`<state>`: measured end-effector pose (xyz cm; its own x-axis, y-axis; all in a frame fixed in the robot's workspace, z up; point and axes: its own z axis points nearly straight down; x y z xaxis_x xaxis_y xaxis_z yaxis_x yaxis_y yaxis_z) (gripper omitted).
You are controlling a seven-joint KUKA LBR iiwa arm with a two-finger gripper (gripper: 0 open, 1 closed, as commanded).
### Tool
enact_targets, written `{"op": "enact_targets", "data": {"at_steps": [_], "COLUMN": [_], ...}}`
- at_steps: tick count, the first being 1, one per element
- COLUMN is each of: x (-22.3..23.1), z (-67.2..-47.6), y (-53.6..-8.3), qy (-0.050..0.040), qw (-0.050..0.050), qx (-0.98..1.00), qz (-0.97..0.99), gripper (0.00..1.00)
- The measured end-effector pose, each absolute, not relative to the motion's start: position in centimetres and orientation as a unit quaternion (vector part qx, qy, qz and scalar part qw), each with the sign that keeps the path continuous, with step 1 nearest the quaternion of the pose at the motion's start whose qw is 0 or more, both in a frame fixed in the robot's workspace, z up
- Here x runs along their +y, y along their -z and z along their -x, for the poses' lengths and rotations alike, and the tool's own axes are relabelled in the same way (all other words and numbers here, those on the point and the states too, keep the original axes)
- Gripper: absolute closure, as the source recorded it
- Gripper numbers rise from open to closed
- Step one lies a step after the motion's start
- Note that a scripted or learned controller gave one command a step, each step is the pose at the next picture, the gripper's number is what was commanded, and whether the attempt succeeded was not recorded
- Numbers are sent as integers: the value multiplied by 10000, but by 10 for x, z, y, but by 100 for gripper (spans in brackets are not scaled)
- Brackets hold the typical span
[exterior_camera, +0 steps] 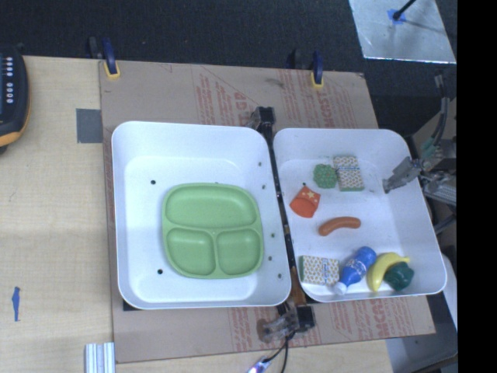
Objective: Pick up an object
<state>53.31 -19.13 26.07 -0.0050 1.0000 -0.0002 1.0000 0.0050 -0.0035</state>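
Claw low over right bin's edge

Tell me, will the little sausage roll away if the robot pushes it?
Probably, if pushed from its long side: the sausage looks round and smooth. It lies apart from the other toys on the flat bin floor, so nothing would stop it soon.

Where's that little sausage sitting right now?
The sausage lies near the middle of the right bin, just right of and below the orange-red toy and above the blue bottle.
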Motion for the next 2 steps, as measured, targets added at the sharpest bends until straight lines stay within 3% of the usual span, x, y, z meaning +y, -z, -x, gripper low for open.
{"op": "enact_targets", "data": {"at_steps": [1, 2], "x": [-127, -144], "z": [-623, -659], "y": [-166, -96], "qy": [-18, 1], "qw": [13, -23], "qx": [-7092, -7096], "qz": [7050, 7046], "gripper": [0, 0]}}
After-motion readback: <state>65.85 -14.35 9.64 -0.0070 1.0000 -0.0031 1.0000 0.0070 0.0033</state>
